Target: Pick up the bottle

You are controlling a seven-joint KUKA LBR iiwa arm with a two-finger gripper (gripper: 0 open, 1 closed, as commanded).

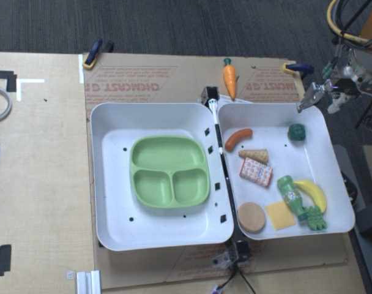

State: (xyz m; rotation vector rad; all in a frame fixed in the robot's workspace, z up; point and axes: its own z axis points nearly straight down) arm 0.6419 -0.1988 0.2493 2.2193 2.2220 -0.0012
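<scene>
The bottle (289,193) is green with a pale label and lies on its side in the front right part of the right bin (314,141). It rests between a yellow cheese slice (279,215) and a banana (314,194). My gripper (315,106) hangs above the bin's far right corner, well behind the bottle. Its two fingers stand apart and open, with nothing between them.
The right bin also holds a sausage (238,138), a wafer (254,156), a red-and-white box (256,173), a round cookie (251,217), a dark green ball (297,132) and a green leafy toy (317,220). A green divided plate (171,172) sits in the left bin. A carrot (229,78) lies behind the bins.
</scene>
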